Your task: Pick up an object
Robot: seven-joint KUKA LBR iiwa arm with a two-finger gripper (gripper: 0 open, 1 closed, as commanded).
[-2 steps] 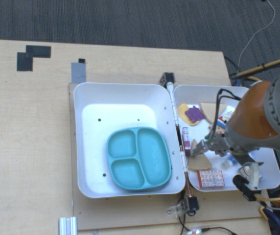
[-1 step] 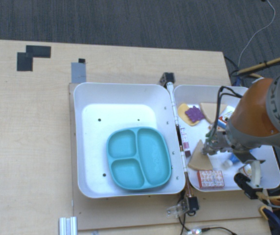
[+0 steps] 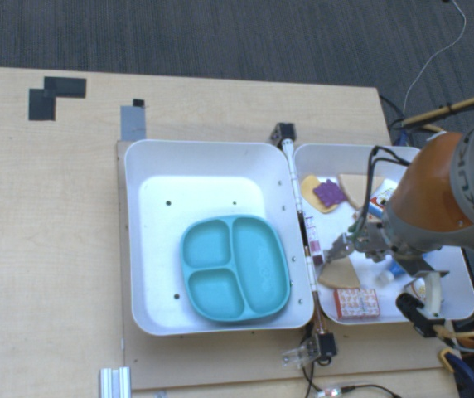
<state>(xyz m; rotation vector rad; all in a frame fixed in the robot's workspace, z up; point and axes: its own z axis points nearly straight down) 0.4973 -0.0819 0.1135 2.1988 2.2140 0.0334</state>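
Arm (image 3: 436, 197): over the right bin (image 3: 467, 298)
Gripper (image 3: 342, 249): low in that bin; finger state cannot be told
Left bin (image 3: 137, 222): holds a blue tray (image 3: 235, 266)

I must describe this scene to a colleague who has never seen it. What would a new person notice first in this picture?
The eye falls first on the turquoise divided plate, lying in the left bin toward its front right corner. Next comes the grey arm with its orange band, reaching from the right over the right bin, where small items lie crowded together, such as a purple piece on a yellow one near the back and a red-printed card at the front.
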